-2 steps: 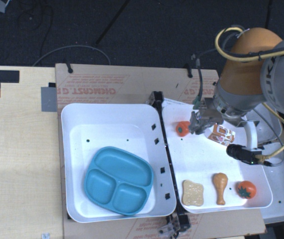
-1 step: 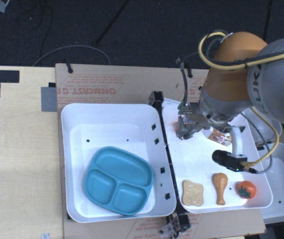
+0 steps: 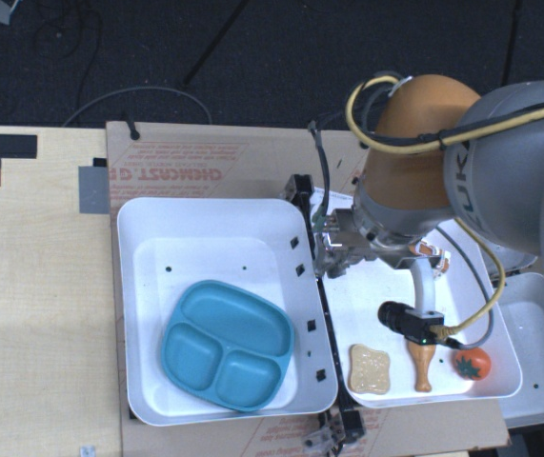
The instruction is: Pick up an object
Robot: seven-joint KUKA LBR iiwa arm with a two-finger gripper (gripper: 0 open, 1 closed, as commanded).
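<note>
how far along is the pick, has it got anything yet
Done: the arm has reached over the right bin. In hand: nothing visibly held; the gripper is hidden under the wrist. The toast slice, drumstick and tomato lie on the bin floor near its front edge, and the blue divided plate sits in the left bin. Left: close on one item and lift it.

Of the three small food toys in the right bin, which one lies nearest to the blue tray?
The flat tan bread slice. It lies at the right bin's left side, nearest the blue tray; the drumstick and tomato lie farther right.
</note>
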